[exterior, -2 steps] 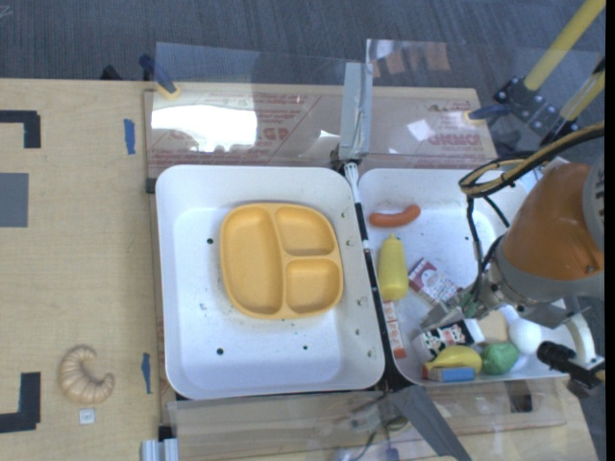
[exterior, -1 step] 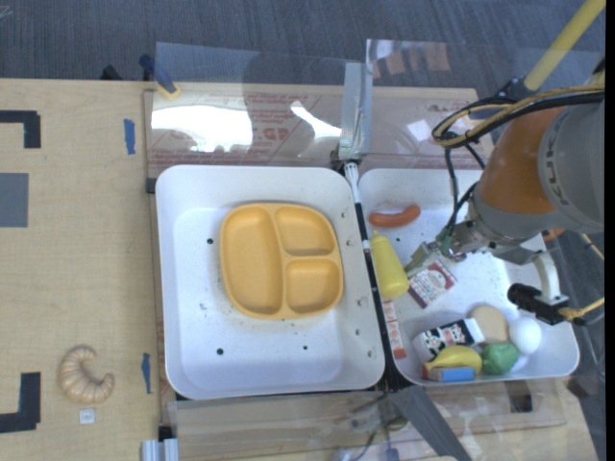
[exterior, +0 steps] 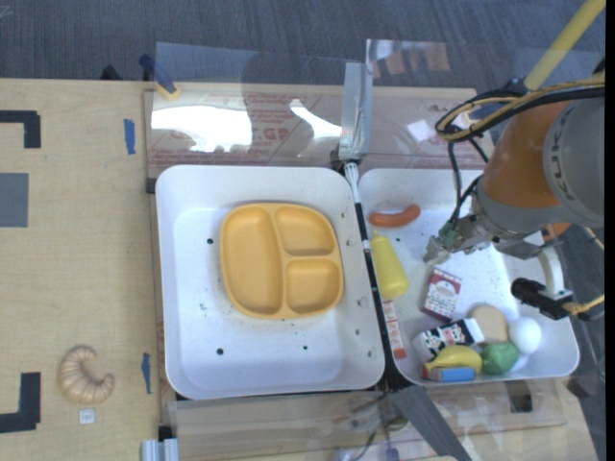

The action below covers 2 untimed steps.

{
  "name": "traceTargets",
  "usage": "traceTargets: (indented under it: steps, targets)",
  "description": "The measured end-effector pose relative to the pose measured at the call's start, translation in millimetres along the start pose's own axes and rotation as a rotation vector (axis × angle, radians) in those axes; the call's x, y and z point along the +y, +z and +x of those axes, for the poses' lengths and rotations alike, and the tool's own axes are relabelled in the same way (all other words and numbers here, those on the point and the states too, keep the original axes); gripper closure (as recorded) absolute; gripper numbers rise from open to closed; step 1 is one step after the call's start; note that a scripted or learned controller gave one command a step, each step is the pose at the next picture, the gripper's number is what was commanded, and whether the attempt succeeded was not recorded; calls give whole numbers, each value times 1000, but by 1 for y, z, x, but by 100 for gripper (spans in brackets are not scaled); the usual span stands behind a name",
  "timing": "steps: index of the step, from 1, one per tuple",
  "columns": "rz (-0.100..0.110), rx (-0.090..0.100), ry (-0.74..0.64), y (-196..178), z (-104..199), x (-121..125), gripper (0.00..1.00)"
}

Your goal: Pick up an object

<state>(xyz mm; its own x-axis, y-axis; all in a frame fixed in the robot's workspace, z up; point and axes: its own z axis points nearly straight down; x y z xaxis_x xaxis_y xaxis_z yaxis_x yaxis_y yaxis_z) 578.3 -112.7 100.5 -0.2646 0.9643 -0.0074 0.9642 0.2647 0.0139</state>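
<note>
The right bin [exterior: 562, 358] holds several toy foods. A red sausage [exterior: 395, 215] lies at its far left, and a yellow bottle [exterior: 389, 266] lies below that along the divider. My gripper [exterior: 442, 247] hangs over the bin's middle, just above and left of a small red box [exterior: 442, 293] and right of the yellow bottle. I see nothing held in it. The grey arm with its orange band [exterior: 527, 157] comes in from the upper right.
A milk carton [exterior: 450, 335], banana [exterior: 454, 358], green vegetable [exterior: 500, 357], white egg [exterior: 526, 335] and tan roll [exterior: 488, 320] crowd the right bin's near corner. The left bin [exterior: 183, 257] bears a yellow divided plate [exterior: 282, 258]. A croissant [exterior: 85, 374] lies on the bench.
</note>
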Motion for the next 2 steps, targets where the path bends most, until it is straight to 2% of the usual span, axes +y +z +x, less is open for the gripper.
traceTargets:
  steps: [1,2]
  targets:
    - [1,-1,-75,-130,-41,-32,100]
    - [10,7,-119,-10,-9,-69,100]
